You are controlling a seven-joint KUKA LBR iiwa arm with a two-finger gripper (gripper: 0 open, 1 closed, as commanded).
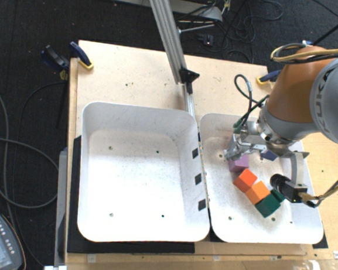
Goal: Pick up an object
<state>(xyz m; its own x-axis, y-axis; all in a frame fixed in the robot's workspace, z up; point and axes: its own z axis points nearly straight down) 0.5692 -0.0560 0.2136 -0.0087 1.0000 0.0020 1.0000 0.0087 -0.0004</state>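
In the right bin [301, 231] a small purple block [239, 163] lies just under my gripper [238, 152], which hangs low over the bin's upper middle. The gripper's metal body hides the block's top edge, and I cannot tell whether they touch. Just below and right of the purple block, a bright orange block [246, 179], a darker orange block [258, 192] and a green block [269, 204] lie in a diagonal row, touching one another.
The left bin [99, 125] sits beside the right one, divided from it by a shared rim [200, 169]. A slanted aluminium bar [169, 34] crosses the bench top. A black cable end [285, 187] hangs from the arm, close above the green block.
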